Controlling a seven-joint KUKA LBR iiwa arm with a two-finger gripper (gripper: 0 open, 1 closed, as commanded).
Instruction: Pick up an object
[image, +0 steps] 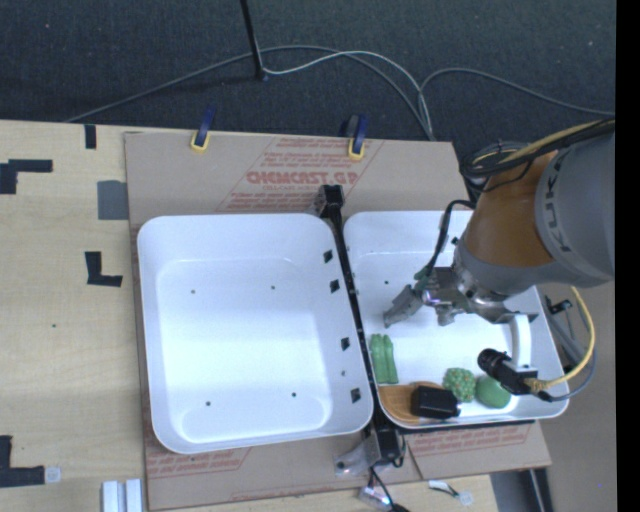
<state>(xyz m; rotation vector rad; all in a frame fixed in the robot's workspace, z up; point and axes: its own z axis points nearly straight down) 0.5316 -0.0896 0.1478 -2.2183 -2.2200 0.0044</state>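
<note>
My gripper (424, 311) hangs over the middle of the right bin (400, 240), its two grey fingers spread open with nothing between them. Below it, near the bin's left wall, lies a green ridged block (383, 358). Along the bin's front edge sit a tan wooden piece (396, 400), a black object (435, 402) on top of it, a bumpy green ball (460, 382) and a smooth green object (492, 393). None of them touches the gripper.
The left bin (245, 335) stands beside the right one, with a black divider (345, 300) between them. The grey and orange arm (530, 225) covers the right bin's right side, and a cabled black fitting (500, 368) hangs there.
</note>
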